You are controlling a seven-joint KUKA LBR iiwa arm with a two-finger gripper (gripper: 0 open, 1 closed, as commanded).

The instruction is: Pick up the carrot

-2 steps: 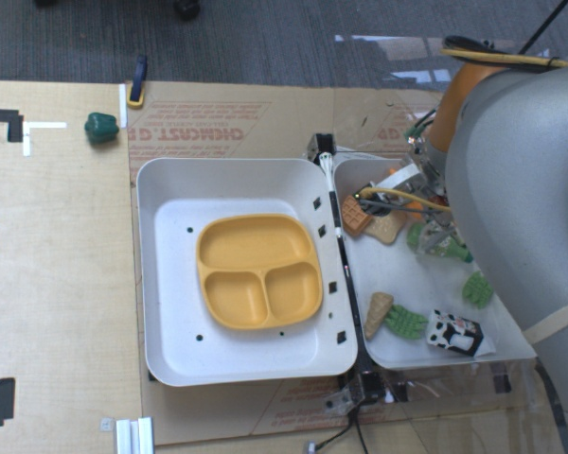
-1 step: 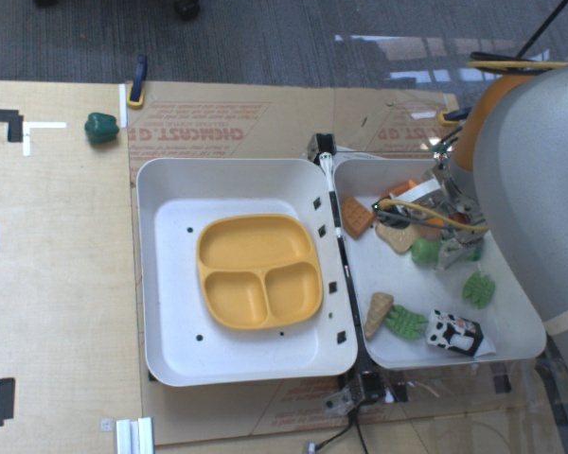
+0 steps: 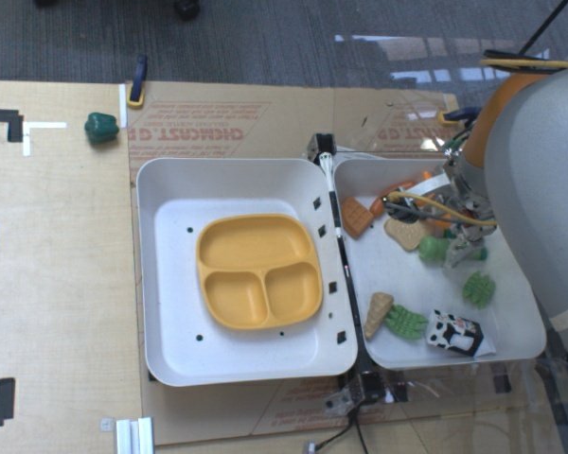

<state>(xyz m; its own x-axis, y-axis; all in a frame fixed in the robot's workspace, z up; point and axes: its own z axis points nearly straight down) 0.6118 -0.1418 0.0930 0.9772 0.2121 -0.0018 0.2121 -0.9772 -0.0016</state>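
The carrot (image 3: 436, 216) is a thin orange shape lying in the right bin (image 3: 511, 348), near its far right side. Dark cables and the gripper's body cover part of it. My gripper (image 3: 462, 244) hangs low over the bin just right of the carrot, right beside or touching it, above a small green toy (image 3: 433, 249). The grey arm with its orange band (image 3: 507, 97) comes in from the right and hides the bin's right edge.
Also in the right bin are an orange waffle piece (image 3: 357, 218), a tan cookie (image 3: 403, 234), a broccoli (image 3: 477, 288), a green leafy piece (image 3: 406, 323), a tan cone (image 3: 378, 312) and a black-and-white carton (image 3: 454, 333). The left bin (image 3: 166, 253) holds a yellow divided plate (image 3: 259, 270).
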